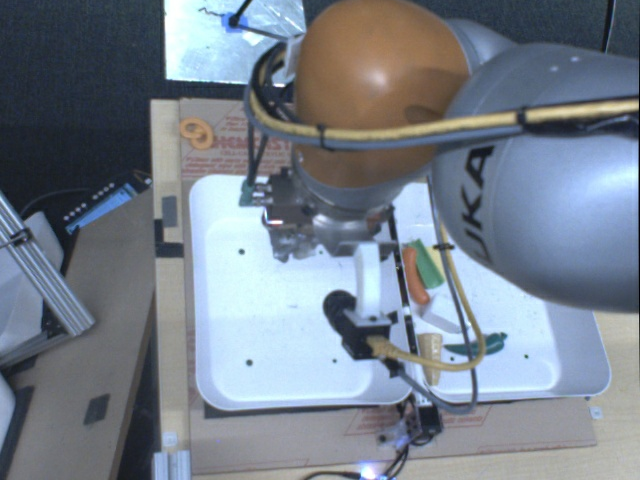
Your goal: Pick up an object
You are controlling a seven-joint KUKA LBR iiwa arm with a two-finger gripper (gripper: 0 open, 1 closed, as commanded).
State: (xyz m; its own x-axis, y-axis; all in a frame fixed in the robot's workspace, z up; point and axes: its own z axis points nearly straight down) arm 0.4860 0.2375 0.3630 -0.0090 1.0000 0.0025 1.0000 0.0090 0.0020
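Observation:
My gripper [290, 236] hangs low over the far part of the left bin [230, 368], under the arm's big orange and grey wrist. Nothing shows beneath or beside it on the white floor there. In the right bin [585, 366], just past the divider, an orange stick-shaped object [415, 278] lies next to a green block [429, 264]. Nearer the front of that bin lie a flat white piece [446, 320] and a small dark green object [491, 342]. The arm hides most of the right bin.
A small orange pretzel-shaped item [197, 132] lies on the cardboard [215, 158] behind the left bin, outside it. A silvery sheet [215, 28] lies farther back. A metal frame [40, 278] stands at the left.

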